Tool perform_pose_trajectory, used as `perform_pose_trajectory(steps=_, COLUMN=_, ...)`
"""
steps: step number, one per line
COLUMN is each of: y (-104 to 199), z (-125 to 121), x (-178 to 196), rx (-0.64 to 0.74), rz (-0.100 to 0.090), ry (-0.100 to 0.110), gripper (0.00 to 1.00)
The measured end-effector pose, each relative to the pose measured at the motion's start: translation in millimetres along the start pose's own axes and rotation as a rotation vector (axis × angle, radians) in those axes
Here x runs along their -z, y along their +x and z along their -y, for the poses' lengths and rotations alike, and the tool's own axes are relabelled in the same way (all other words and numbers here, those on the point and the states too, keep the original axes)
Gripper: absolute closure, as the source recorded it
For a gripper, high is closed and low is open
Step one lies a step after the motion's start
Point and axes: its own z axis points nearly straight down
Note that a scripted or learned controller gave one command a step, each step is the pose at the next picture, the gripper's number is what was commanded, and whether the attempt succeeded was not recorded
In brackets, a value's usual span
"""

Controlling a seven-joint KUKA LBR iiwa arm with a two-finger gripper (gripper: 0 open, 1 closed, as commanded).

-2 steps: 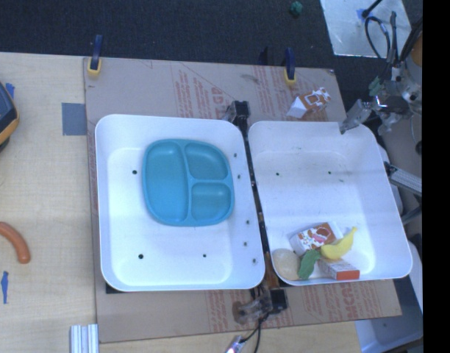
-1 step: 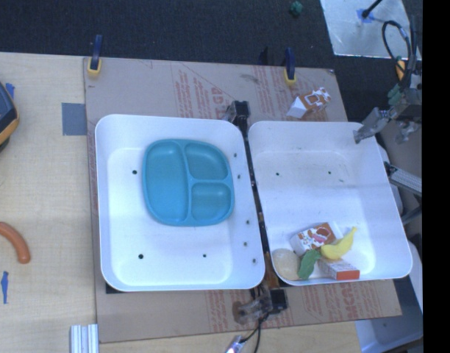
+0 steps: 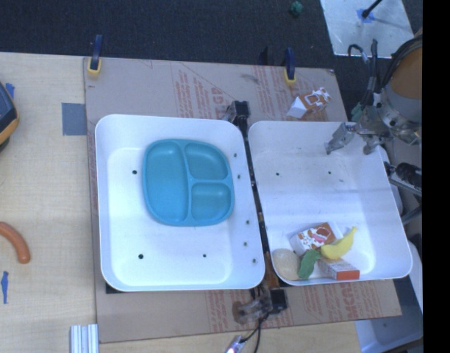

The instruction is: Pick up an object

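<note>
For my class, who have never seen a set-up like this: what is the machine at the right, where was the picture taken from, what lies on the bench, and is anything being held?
The picture comes from one fixed camera above the bench, looking down at a slant. At the right edge is part of a robot arm; its gripper, a two-finger claw, sits over the far right corner of the right bin. Nothing shows between its fingers, so it holds nothing.

Two shallow white bins lie side by side. The left bin holds a blue divided plate. In the near corner of the right bin is a small heap: a toy banana, a green piece, small food boxes and a pale round piece.

Outside the bins lie a sausage, at the left of the bench, and a small packet beyond the right bin.
</note>
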Motion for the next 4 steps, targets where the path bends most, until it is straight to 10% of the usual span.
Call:
perform_pose_trajectory(steps=1, y=-0.6, z=-0.8, x=12.0, rx=0.004, rz=0.002, ry=-0.001, gripper=1.00)
perform_pose_trajectory(steps=2, y=54.2, z=20.5, x=80.5, rx=-0.001, rz=-0.001, ry=-0.004, gripper=1.00)
perform_pose_trajectory(steps=3, y=53.9, z=20.9, x=79.8, rx=-0.002, rz=0.000, ry=-0.002, gripper=0.00)
perform_pose_trajectory(steps=4, y=43.2, z=75.1, x=111.3, rx=-0.004, rz=0.000, ry=-0.002, gripper=0.00)
